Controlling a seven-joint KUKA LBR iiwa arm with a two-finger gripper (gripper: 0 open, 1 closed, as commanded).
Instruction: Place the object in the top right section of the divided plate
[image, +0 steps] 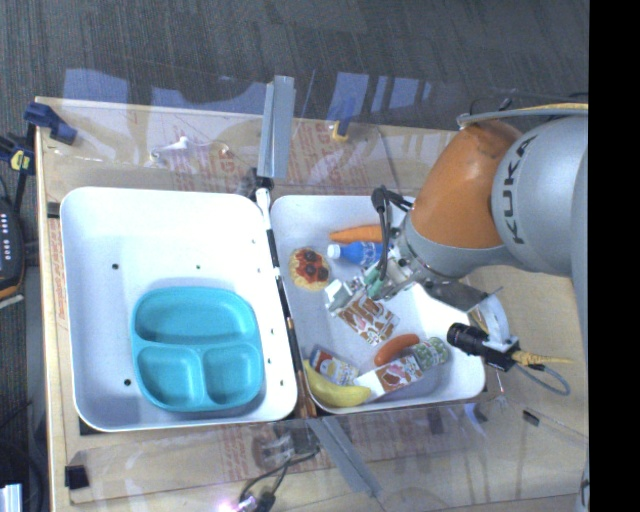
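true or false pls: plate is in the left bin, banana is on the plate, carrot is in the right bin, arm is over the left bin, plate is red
1. The divided plate lies in the left bin. True.
2. The banana is on the plate. False: it lies in the right bin, near its front edge.
3. The carrot is in the right bin. True.
4. The arm is over the left bin. False: it reaches over the right bin, its hand among the items there.
5. The plate is red. False: it is blue.
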